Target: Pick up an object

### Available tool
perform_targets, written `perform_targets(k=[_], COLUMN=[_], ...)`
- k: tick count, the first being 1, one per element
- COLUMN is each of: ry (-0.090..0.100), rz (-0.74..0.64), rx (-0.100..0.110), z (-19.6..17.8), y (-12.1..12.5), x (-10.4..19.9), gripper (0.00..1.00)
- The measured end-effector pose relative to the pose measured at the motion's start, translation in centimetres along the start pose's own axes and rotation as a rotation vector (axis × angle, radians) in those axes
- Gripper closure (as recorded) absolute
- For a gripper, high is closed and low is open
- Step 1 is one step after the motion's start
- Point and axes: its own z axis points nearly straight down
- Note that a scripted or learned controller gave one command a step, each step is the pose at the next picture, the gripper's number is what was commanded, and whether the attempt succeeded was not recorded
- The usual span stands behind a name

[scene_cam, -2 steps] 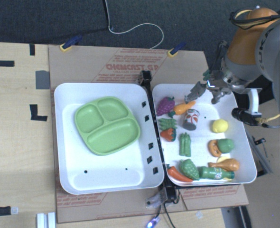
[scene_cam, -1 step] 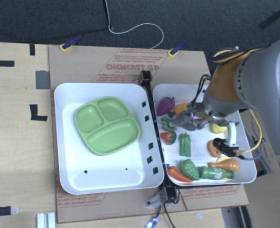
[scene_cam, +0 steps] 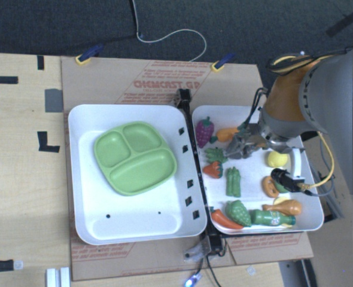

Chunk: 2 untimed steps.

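The right bin (scene_cam: 308, 160) holds several toy foods. Purple grapes (scene_cam: 204, 130) lie at its upper left, with a small orange piece (scene_cam: 226, 134) beside them and a leafy green piece (scene_cam: 215, 155) below. My gripper (scene_cam: 241, 144) hangs low over the bin, just right of the orange and leafy pieces. I see nothing held in it. A red piece (scene_cam: 212, 170), a green pod (scene_cam: 233, 182) and a yellow lemon (scene_cam: 277, 159) lie nearby.
The left bin (scene_cam: 87, 214) holds a green divided plate (scene_cam: 136, 157). Along the right bin's front edge lie a green broccoli (scene_cam: 237, 211), a red-orange carrot (scene_cam: 223, 220), a green cucumber (scene_cam: 273, 219) and an orange squash (scene_cam: 284, 207). The arm (scene_cam: 296, 100) covers the bin's upper right.
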Motion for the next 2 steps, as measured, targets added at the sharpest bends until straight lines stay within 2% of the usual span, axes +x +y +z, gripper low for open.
perform_targets(k=[1, 2], ry=[-0.002, -0.001], rz=[-0.008, -0.001], rx=[-0.001, 0.007], z=[-8.9, -18.2], y=[3.7, -5.4], x=[9.2, 11.4], gripper=[1.0, 1.0])
